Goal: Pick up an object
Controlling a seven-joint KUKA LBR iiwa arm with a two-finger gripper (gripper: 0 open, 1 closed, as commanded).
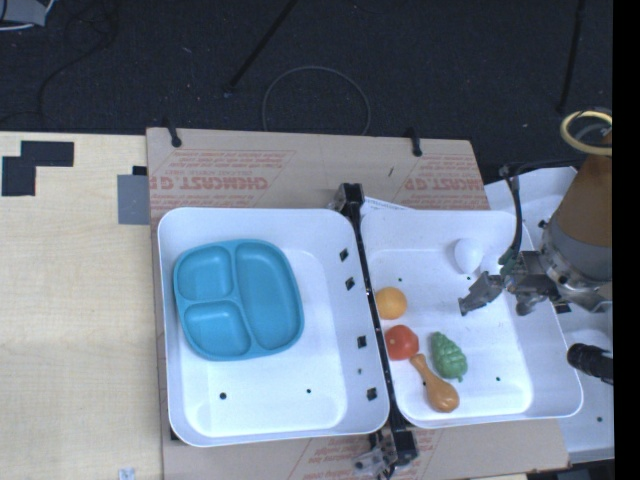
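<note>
**Objects wait in the right bin, end effector above its right side**

Objects for picking lie in the right bin (500, 398): an orange ball (391, 302) near the divider, a red tomato-like piece (401, 342) just below it, a tan drumstick-shaped toy (436, 385) running down from the tomato, and a green bumpy piece (449, 356) just beside the drumstick. A white round thing (468, 255) sits higher up, toward the back of the same bin.

From where I stand, the end effector (487, 293) hangs over the right half of that bin, reaching in from the right. The white round thing is nearest it, just above and to its left; the green piece sits below it, apart; the ball and tomato lie well off to its left. I can see nothing between its fingers, and I cannot tell how wide they stand.

The left bin (250, 408) holds a blue divided plate (238, 298). Both bins rest on a cardboard sheet (300, 173) on the desk.
</note>
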